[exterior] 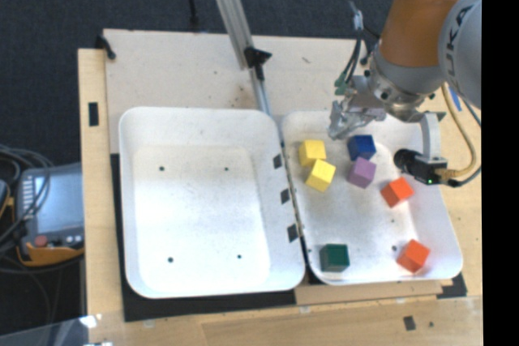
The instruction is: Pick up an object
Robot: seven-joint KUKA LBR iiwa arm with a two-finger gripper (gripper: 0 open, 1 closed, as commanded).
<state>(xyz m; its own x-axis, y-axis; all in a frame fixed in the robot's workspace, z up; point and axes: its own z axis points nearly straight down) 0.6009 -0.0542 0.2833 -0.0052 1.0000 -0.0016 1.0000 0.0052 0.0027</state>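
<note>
**Plainly, small hard blocks to choose from, and the nearest is the blue one**

The gripper (pixel 347 119) hangs over the back of the right bin (pixel 442 251), close to the blue block (pixel 362 147) and just behind the two yellow ones. Whether its fingers are open or closed I cannot tell; they show as a grey blur, and nothing can be seen between them.

The blocks look like little painted cubes, so I judge them light, stiff and not at all fragile. Their flat faces should give the fingers a fair hold if taken across two opposite sides, about the middle of the block. The paint may be smooth, so a skewed pinch on an edge or corner could squirt the block away. The blue block and the purple block (pixel 362 172) sit very near each other, and the first yellow block (pixel 312 151) touches or nearly touches the second yellow block (pixel 321 174); fingers coming down between such neighbours may shove one aside. The green block (pixel 333 257) stands by itself near the front wall, which might crowd a finger.

Counted: two yellow, two orange, the upper orange block (pixel 396 191) and the lower orange block (pixel 413 255), one blue, one purple, one green. That makes seven blocks, all in the right bin. There are two bins on the worktop (pixel 174 65); the left bin (pixel 130 126) sits beside the right.
</note>
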